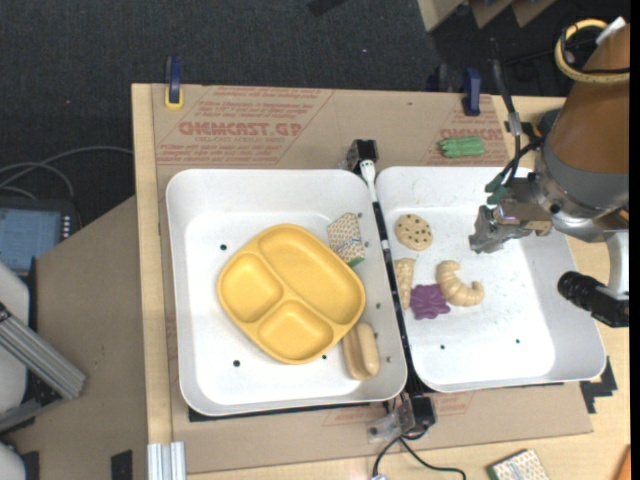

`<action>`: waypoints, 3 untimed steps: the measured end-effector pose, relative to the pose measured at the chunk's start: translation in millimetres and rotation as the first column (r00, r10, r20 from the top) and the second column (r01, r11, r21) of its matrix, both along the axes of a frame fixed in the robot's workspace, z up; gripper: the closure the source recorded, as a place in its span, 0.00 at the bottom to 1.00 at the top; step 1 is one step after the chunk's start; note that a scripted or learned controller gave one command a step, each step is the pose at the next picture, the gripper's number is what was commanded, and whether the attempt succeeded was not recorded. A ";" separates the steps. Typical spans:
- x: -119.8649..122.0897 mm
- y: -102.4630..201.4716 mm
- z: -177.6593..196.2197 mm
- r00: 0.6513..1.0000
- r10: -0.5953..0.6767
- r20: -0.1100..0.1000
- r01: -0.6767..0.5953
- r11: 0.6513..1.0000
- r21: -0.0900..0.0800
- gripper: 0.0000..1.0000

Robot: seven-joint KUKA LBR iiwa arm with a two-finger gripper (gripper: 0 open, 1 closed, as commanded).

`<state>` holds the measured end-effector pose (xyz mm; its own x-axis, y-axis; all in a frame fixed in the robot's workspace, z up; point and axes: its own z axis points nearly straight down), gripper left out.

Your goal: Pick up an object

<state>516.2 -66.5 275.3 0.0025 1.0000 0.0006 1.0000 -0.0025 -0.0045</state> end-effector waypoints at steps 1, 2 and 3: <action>8.9 -33.5 -32.0 1.000 -0.001 0.000 0.001 1.000 -0.001 1.00; 6.9 -22.1 -60.1 1.000 0.002 0.000 -0.002 1.000 0.001 1.00; 29.9 -39.5 -36.2 1.000 0.002 0.009 -0.002 1.000 -0.003 1.00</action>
